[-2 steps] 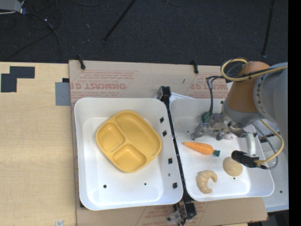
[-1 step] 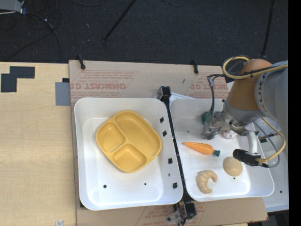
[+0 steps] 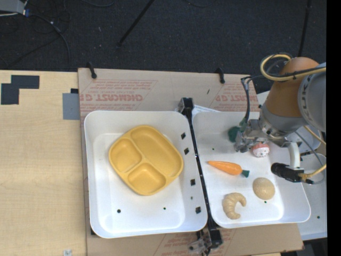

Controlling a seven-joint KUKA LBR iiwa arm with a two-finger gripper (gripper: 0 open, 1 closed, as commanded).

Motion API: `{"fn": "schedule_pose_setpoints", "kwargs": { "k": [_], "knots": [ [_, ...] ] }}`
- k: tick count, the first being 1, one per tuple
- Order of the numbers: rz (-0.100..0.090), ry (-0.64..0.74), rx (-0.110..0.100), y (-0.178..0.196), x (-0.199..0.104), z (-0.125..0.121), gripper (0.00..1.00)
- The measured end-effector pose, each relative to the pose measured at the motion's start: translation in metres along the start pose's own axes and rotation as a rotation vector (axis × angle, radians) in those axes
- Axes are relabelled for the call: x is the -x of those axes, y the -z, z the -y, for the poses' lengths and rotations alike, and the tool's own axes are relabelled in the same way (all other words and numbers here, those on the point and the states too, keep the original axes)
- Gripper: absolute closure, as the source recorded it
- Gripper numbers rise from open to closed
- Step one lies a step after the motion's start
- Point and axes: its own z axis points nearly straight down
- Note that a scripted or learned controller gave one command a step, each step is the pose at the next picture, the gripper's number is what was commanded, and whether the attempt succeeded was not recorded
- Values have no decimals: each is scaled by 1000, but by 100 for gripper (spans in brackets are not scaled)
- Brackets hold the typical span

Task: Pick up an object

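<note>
Two shallow white bins sit side by side on the bench. The left bin holds a yellow divided plate, three compartments, lying flat and turned at a slant.

The right bin holds the loose objects. A toy carrot lies near the bin's middle, its long axis almost level across the view, orange tip pointing toward the left bin, green stub toward the arm's side and slightly nearer the viewer. Below it, a croissant curls near the front edge, with a round beige bun just beside it to the right.

The grey arm reaches in from the right; its gripper hangs low over the far part of the right bin. A small white-and-red object lies just beside it, and a dark green piece on its other side. Whether the pincer is spread or closed cannot be told from this angle.
</note>
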Motion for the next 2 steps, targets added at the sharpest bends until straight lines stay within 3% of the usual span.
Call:
{"fn": "schedule_pose_setpoints", "kwargs": {
  "k": [2],
  "knots": [
    [2,4,8,115,0,5,100]
  ]
}}
